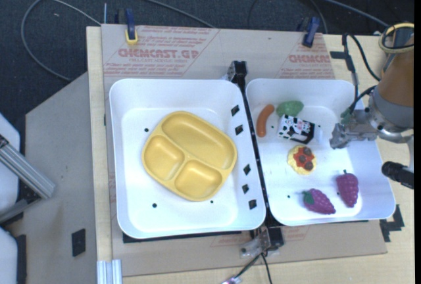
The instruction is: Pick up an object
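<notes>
Camera view: a small black-and-white toy cow (pixel 295 127) is seen lying in the right white bin (pixel 368 207), between a green toy (pixel 289 108) and a round yellow toy pizza (pixel 302 160). It lies just to the left of the grey gripper (pixel 340 137). The gripper is held low over the bin on an arm reached in from the right, and whether it is wide or narrow cannot be told.

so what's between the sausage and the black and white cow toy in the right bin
In the camera view, a green leafy toy lies between the sausage and the cow toy, toward their far side, touching or nearly touching the cow.
</notes>
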Tool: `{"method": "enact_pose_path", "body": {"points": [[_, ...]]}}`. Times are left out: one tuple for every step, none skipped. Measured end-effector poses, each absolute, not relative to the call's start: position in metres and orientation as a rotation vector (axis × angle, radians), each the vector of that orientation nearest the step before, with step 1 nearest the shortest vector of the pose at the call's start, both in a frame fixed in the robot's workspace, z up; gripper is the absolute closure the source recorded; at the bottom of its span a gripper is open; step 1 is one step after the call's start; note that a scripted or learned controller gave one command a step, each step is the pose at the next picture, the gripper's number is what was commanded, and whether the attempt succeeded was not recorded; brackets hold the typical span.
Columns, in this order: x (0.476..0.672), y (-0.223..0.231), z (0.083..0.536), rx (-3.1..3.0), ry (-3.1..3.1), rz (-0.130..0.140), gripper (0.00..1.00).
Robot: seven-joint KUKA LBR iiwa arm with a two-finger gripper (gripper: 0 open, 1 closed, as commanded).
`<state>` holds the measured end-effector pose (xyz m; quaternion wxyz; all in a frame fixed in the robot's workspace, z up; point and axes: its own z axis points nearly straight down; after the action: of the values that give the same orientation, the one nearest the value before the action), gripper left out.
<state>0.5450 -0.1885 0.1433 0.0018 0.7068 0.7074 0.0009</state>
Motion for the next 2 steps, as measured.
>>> {"method": "enact_pose_path", "body": {"points": [[0.5506, -0.1823, 0.2053, 2.214, 2.219, 0.006, 1.0], [0.5513, -0.1822, 0.2073, 2.219, 2.222, 0.002, 1.0]]}}
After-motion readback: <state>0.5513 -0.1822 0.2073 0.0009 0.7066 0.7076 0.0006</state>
